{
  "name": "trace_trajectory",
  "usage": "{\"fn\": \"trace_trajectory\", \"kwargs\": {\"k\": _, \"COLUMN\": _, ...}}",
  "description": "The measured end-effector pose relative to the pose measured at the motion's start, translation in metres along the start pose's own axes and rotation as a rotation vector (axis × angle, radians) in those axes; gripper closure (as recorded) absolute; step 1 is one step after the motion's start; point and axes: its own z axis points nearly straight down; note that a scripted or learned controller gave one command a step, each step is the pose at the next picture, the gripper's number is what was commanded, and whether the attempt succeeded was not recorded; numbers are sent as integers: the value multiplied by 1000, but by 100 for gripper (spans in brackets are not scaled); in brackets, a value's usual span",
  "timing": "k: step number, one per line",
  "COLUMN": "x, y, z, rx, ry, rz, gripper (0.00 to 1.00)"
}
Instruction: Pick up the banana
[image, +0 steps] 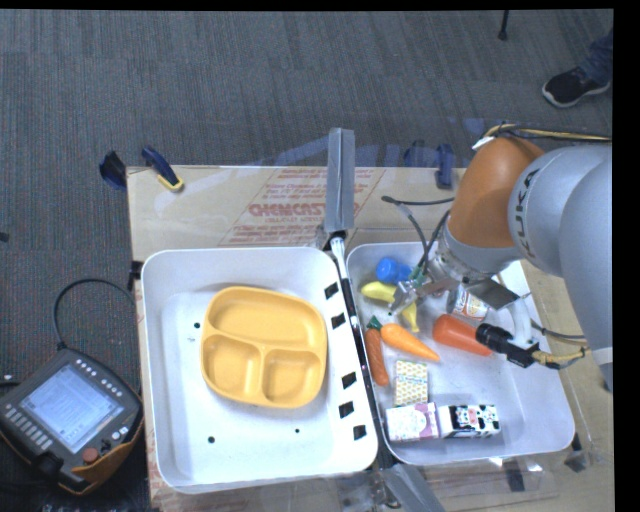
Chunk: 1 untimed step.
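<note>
Hovering with gripper (412, 292) just right of the banana (378, 292), nearly touching it; impossible to tell how wide.

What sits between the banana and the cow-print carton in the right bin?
In the camera view, an orange carrot lies between the banana and the cow-print carton.

The bulky, rounded grey metal arm (575, 215) carries a glossy orange band (490, 195) above the wrist, with dark lettering at the band's 3 o'clock edge. Thin black cables (415, 203) loop off the wrist toward 9 o'clock. A small silver metal gripper (412, 292) ends it.
</note>
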Motion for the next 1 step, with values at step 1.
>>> {"fn": "trace_trajectory", "kwargs": {"k": 1, "x": 61, "y": 8, "z": -176, "rx": 2, "ry": -2, "rz": 80, "gripper": 100}}
